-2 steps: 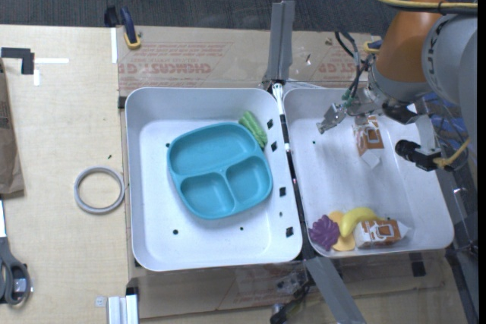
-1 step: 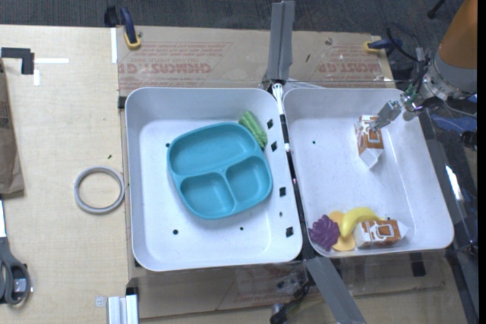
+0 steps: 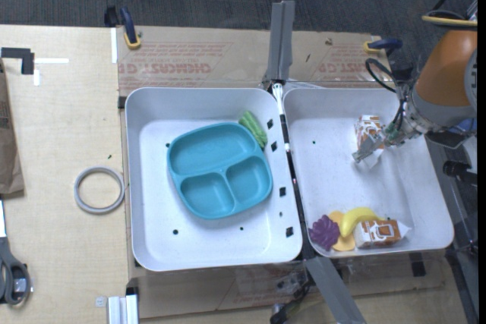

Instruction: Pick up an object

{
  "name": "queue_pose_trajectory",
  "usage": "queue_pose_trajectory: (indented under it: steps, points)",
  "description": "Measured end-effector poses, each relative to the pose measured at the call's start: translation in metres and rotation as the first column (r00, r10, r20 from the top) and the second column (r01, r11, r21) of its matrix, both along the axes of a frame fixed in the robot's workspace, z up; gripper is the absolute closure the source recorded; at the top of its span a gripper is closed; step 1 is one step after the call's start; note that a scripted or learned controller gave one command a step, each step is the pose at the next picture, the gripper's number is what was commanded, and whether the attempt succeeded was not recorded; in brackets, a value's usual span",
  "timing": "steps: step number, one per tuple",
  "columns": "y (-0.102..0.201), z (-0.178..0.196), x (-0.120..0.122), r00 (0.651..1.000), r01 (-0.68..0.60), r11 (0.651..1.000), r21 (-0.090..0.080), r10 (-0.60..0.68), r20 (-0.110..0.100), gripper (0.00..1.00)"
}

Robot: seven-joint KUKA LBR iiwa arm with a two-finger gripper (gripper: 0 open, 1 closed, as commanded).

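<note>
My gripper (image 3: pixel 367 153) is down in the right bin (image 3: pixel 334 178), near its back right part. It is right against a small white and orange packet (image 3: pixel 370 130), which lies just behind its tip. At the bin's front edge lie purple toy grapes (image 3: pixel 325 232), a yellow banana (image 3: pixel 355 219) and an orange and white carton (image 3: pixel 378 233). The grey arm with its orange band (image 3: pixel 448 68) reaches in from the right.
The left bin (image 3: pixel 152 193) holds a blue divided plate (image 3: pixel 220 171) with a green item (image 3: pixel 255 130) at its back right corner. A grey divider post (image 3: pixel 280 42) stands behind the bins. A tape ring (image 3: pixel 99 189) and scissors (image 3: pixel 14 278) lie on the bench to the left.
</note>
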State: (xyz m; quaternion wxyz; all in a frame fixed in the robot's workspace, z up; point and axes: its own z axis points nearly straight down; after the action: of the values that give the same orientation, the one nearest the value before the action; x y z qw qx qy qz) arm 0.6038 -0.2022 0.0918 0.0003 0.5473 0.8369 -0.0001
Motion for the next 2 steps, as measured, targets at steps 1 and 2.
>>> queue_pose_trajectory:
  steps: [1, 2]
  points:
    - [-0.0195, 0.0014, 0.043, 0.992, -0.127, 0.992, -0.002, 0.127, 0.003, 0.0]
    - [-0.0188, 0.0066, 0.0517, 0.981, -0.195, 0.981, -0.004, 0.195, 0.004, 0.0]
